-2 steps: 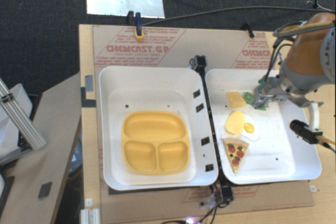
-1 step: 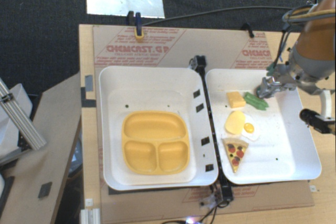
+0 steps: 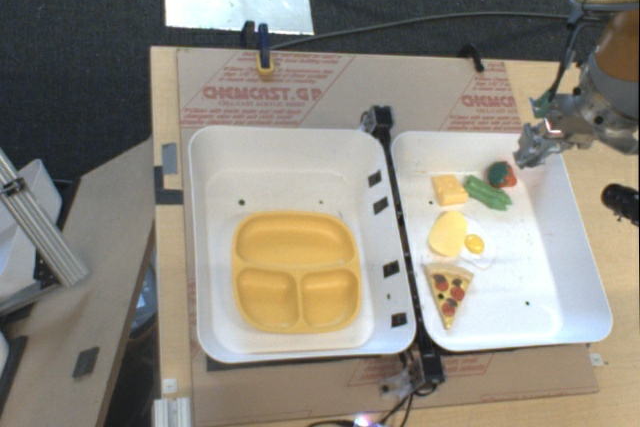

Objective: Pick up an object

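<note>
1. My gripper [image 3: 532, 147] hangs over the far right corner of the right bin [image 3: 585, 315], and from this high slanted view I cannot tell how it is set, so I claim nothing held.

2. The nearest thing to me is the red and green toy [image 3: 503, 175], just left of and below me, touching the far end of the green bean pod [image 3: 485, 193]. Beside them sits the yellow cheese block [image 3: 449, 189]; nearer lie the fried egg [image 3: 455, 237] and the pizza slice [image 3: 450, 291].

3. The pod is my likeliest target. Its long axis runs on a slant, from far left to near right, one end toward the cheese and the other toward the red toy.

4. What could go wrong: closing along that axis instead of across it would, I judge, squirt the pod out sideways.

5. The crowding is a second hazard. Descending between pod and red toy, I could pinch both or shove one against the cheese.

6. I am close to the bin's far wall; a small drift right could land me on the rim.

7. The left bin [image 3: 215, 245] holds a yellow divided tray [image 3: 296, 272], well apart.
</note>
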`<act>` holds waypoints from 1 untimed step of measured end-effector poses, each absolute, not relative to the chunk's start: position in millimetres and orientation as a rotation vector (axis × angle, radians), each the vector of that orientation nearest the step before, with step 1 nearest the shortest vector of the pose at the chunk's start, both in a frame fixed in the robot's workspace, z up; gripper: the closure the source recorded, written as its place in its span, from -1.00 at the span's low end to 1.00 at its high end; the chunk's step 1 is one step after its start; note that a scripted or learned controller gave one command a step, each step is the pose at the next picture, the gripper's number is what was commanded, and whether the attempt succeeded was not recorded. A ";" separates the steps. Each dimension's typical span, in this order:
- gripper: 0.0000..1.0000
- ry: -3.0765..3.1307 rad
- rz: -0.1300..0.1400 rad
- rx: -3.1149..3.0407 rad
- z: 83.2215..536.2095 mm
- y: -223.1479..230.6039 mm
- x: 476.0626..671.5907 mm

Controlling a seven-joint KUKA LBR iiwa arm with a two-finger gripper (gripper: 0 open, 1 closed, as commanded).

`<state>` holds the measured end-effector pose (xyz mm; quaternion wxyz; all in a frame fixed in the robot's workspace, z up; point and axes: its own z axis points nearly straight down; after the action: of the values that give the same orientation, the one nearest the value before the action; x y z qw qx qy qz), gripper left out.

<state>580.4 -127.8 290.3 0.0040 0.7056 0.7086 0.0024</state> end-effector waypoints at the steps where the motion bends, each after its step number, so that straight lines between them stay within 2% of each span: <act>1: 1.00 2.231 0.003 2.212 288.9 -81.0 564.3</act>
<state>564.3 -81.0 288.9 0.0000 0.7040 0.7102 0.0010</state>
